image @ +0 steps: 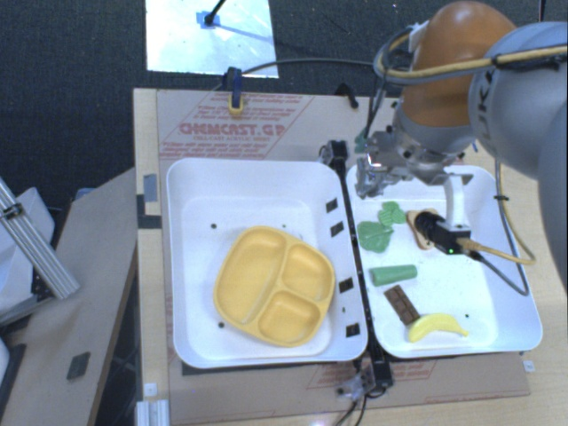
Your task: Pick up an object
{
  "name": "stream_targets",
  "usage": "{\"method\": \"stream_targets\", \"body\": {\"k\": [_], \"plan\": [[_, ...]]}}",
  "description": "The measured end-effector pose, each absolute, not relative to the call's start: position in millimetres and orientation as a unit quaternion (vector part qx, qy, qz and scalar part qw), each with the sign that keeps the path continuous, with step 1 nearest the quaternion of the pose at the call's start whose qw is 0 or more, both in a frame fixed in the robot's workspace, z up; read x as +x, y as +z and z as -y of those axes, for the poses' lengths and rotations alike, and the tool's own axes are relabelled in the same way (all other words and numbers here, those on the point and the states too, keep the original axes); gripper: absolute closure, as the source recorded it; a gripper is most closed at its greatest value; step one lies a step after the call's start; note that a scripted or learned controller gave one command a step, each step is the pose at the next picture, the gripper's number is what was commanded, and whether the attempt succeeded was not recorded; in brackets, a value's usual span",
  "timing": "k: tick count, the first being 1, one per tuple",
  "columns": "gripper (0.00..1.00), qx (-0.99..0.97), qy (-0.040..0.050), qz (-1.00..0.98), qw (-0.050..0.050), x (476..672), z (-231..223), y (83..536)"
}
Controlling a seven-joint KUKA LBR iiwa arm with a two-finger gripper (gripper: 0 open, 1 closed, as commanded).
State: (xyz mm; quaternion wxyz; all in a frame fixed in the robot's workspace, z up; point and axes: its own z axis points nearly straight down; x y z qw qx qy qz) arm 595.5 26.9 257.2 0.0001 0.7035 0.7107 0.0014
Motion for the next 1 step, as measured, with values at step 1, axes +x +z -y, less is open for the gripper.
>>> {"method": "stream_targets", "body": {"k": [1], "plan": [[1.0, 0.704, 0.0006, -0.71, -0.001, 590.7, -76.5, 239.2]]}}
